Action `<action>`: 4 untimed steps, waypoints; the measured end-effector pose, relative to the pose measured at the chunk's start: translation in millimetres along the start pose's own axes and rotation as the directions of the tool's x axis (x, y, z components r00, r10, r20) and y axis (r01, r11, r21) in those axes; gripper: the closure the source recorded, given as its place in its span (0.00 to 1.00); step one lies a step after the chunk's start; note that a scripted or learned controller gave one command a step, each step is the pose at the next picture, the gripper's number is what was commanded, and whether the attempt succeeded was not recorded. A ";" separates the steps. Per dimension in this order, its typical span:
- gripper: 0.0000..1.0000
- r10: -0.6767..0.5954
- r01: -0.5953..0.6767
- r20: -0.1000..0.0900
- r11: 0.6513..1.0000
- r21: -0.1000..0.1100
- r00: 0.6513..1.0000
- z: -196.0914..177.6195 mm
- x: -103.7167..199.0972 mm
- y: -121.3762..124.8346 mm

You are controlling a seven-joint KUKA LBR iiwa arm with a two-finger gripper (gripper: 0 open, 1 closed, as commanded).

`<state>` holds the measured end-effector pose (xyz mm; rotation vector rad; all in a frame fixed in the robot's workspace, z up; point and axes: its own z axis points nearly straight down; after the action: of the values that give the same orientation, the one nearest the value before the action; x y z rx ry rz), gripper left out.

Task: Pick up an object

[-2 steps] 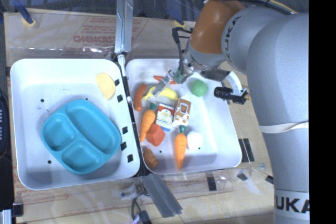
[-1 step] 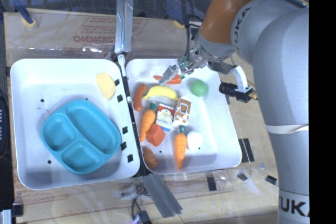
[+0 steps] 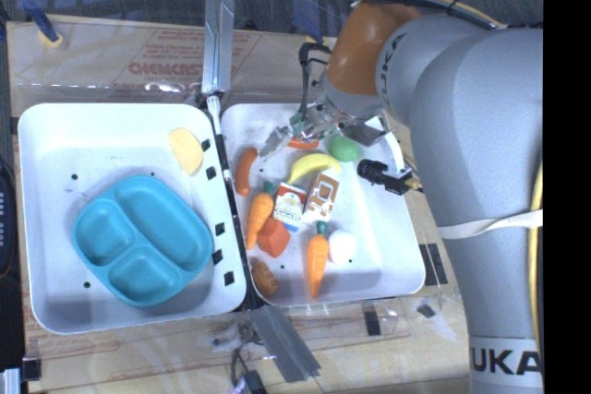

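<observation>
Toy foods crowd the right bin [image 3: 397, 263]: banana [image 3: 312, 165], two carrots [image 3: 317, 261], small cartons [image 3: 322, 193], white egg [image 3: 343, 245].

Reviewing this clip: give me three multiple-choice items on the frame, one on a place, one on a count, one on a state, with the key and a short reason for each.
1. Where does the blue divided tray lie?
A. in the left bin
B. in the right bin
C. on the bench outside both bins

2. How many orange carrots with green tops are in the right bin?
A. none
B. two
C. five

3. How does the yellow banana stand to the gripper?
A. clamped between its fingers, lifted
B. lying in the bin below the gripper
C. hanging from the arm's orange band

Key: 1 A, the tray sits on the left bin's floor. 2 B, one carrot lies near the divider, another carrot near the front. 3 B, the banana rests among the other toys.
</observation>
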<state>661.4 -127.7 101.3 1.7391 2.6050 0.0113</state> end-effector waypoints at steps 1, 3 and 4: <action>0.00 -0.006 0.006 0.000 1.000 0.008 1.000 -59.5 0.9 -74.2; 0.00 0.059 -0.059 0.011 0.998 -0.012 0.998 -4.7 -22.6 -62.6; 1.00 0.055 -0.055 0.009 0.998 -0.008 0.998 -13.5 -21.9 -62.9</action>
<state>611.6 -172.1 114.2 1.8038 2.5460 0.0133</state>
